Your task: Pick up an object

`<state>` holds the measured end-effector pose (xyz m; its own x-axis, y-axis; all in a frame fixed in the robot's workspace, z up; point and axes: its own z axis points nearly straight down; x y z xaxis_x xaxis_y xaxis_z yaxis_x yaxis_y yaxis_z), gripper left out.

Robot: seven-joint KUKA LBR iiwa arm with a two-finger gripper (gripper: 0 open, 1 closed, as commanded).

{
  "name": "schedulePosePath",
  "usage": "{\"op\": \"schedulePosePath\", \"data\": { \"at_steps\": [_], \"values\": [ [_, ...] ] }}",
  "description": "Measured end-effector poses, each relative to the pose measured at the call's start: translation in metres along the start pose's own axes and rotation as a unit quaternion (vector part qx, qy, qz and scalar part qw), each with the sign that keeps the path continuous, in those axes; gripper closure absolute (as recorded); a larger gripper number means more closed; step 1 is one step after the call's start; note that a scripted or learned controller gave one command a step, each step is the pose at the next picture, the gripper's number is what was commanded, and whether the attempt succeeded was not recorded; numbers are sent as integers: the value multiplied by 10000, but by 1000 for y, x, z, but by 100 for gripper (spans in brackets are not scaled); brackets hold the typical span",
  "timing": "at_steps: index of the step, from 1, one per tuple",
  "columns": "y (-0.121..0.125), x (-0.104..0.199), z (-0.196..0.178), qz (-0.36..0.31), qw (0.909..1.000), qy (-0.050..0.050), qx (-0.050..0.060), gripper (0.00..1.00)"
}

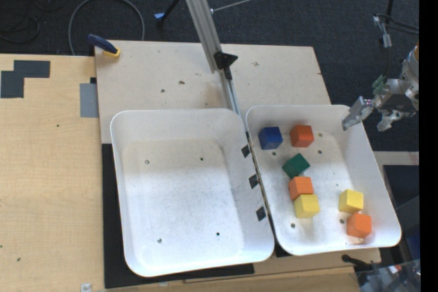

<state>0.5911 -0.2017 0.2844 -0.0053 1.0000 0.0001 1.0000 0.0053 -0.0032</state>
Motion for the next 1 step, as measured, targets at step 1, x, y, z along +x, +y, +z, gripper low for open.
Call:
{"op": "schedulePosePath", "data": {
  "at_steps": [1],
  "values": [
    [31, 15, 137, 14, 10000, 16, 32, 0]
  ]
}}
